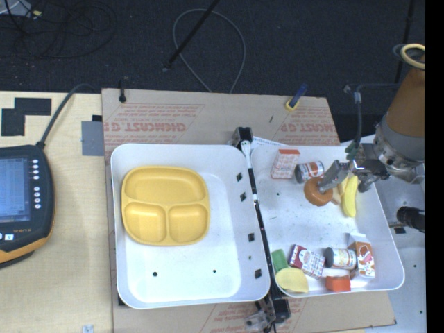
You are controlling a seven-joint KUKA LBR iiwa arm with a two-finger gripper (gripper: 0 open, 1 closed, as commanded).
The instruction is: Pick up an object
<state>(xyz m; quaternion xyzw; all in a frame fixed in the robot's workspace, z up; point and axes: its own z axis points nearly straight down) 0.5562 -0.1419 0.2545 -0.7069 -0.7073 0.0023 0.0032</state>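
A: Hovering over the far right part of the right bin [388,255], the claw [349,174] sits low among the objects there. Can you tell what it has?

B: Not really. Dark metal parts show beside the banana [349,196] and the round brown object [318,193], but I cannot tell how wide the claw stands, and nothing is plainly lodged in it.

A: So which object is the target?

B: My guess is the banana or the brown piece; both lie just under the claw, touching each other. A small can [310,170] lies just to the left, and a red-and-white packet [285,163] beyond it.

A: How should the pick go?

B: Commit to one object. The banana looks easier: long, narrow, firm enough to pinch across its width. Centre on its middle so the brown piece is not pushed or caught alongside, descend straight, close, then lift slowly to check it comes up.

A: And the rest?

B: The near cluster, a carton [306,259], a jar [340,258] and a yellow piece [292,280], is well apart. The left bin [139,283] holds a yellow divided plate [166,205].
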